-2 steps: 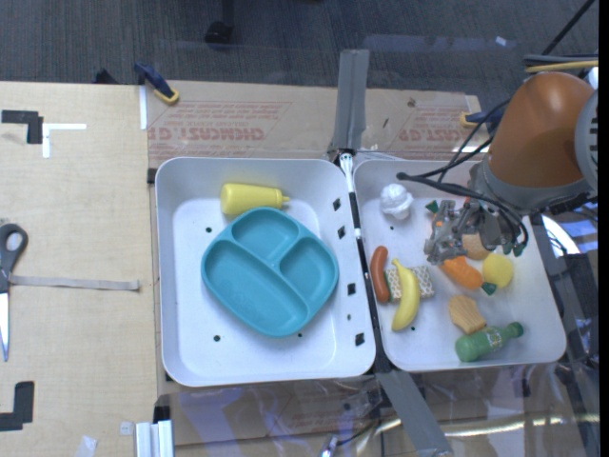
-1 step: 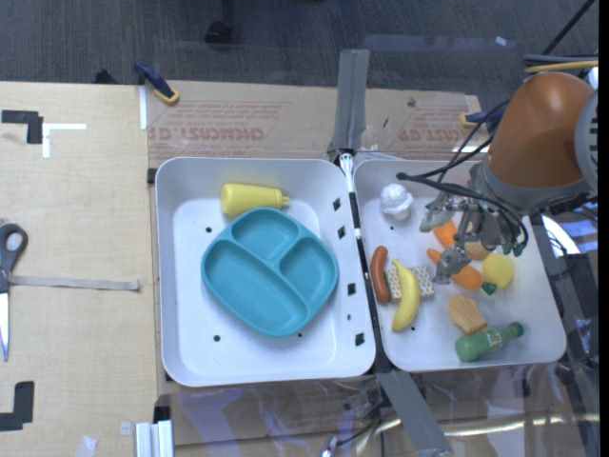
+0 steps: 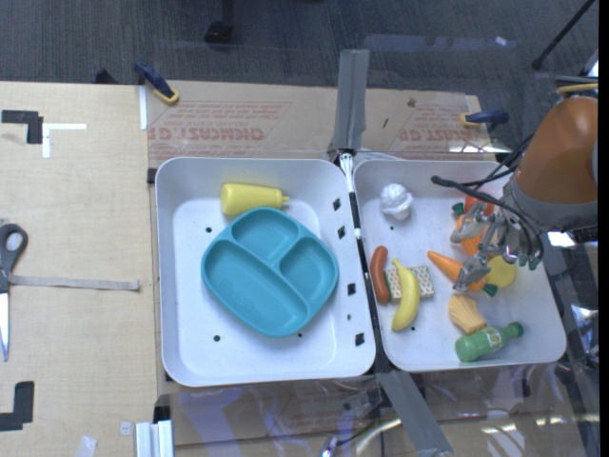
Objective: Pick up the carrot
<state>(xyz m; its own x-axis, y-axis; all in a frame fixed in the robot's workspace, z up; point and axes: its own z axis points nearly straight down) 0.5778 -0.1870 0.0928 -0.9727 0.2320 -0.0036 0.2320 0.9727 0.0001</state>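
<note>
The carrot (image 3: 443, 263) lies in the right bin (image 3: 419, 355), a little to the 3 o'clock side of that bin's middle, with its thin tip pointing toward 10 o'clock and its thick end running toward 4 o'clock. The jaws (image 3: 481, 267) hang over the same bin, just beside the carrot's thick end at its 3 o'clock side; the view does not show whether they are released or clenched, as cables and metal parts blur together there, and nothing can be seen held between them. The grey arm (image 3: 561, 160) with its orange band reaches in from 3 o'clock. Under the jaws sits a yellow lemon-like piece (image 3: 500, 274), partly hidden. At 9 o'clock from the carrot lie a banana (image 3: 406, 298) and, touching its 9 o'clock side, a red sausage (image 3: 381, 272); a cracker (image 3: 424, 282) sits between the banana and the carrot. At 6 o'clock from the carrot are a wedge of yellow cheese (image 3: 466, 313) and below it a green bottle (image 3: 487, 341). A white crumpled lump (image 3: 396, 200) rests toward the bin's 11 o'clock corner. The left bin (image 3: 181, 341) holds a blue divided plate (image 3: 270, 270) near its middle and a yellow bottle (image 3: 251, 198) at the plate's 12 o'clock side. Scissors (image 3: 8, 274) lie on the tabletop (image 3: 76, 208) at far 9 o'clock
</note>
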